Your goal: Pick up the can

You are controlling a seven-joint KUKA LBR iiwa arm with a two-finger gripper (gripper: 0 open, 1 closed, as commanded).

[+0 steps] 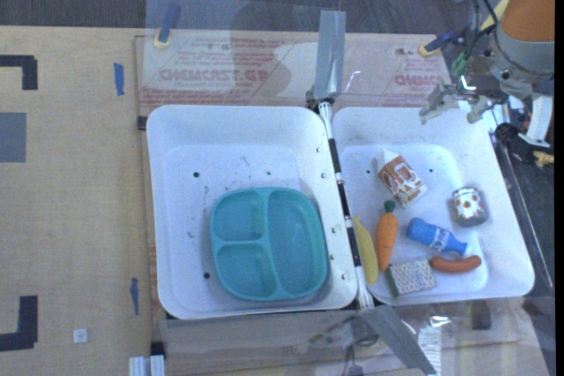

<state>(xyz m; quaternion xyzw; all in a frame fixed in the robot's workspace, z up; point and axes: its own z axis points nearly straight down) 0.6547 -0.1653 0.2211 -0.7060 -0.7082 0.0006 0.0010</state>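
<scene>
A: From above, our end effector (456, 101) hangs past the far edge of the right bin (520, 277); we cannot tell its grip. The can (468, 205) lies right of the carrot (386, 235).

B: We should drop straight over it. We count one can, one carrot, two bins.

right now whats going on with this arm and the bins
A grey arm with an orange band reaches in from the right, its gripper up over the far edge of the right bin. It holds nothing. The can it is meant to pick up lies in that bin, near a carrot, a blue bottle, a sausage and a small carton. The left bin holds a teal divided tray.
</scene>
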